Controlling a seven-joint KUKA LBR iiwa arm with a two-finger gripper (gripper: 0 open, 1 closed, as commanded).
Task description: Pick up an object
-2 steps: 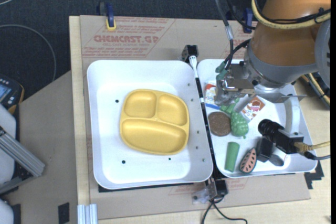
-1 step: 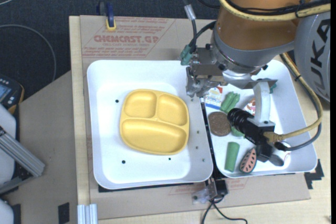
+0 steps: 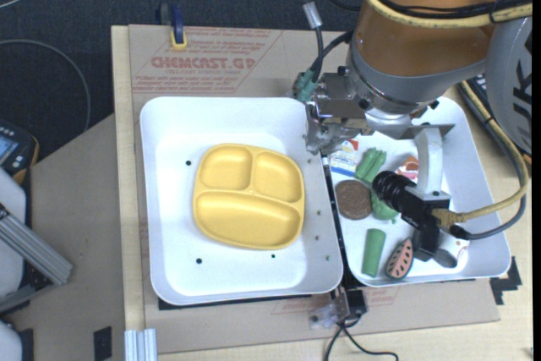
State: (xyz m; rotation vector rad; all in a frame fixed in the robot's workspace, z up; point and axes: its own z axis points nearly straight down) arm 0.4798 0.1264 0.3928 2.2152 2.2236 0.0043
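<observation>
Ideally the gripper (image 3: pixel 323 138), grip state not discernible, is centred over the brown disc (image 3: pixel 354 199), prob. flat, before being lowered.

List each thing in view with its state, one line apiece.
yellow plate: right way up, compartments empty, flat in the left bin
brown disc: lying flat in the right bin
green cylinder: on its side in the right bin
tool: at the rim between the bins
</observation>
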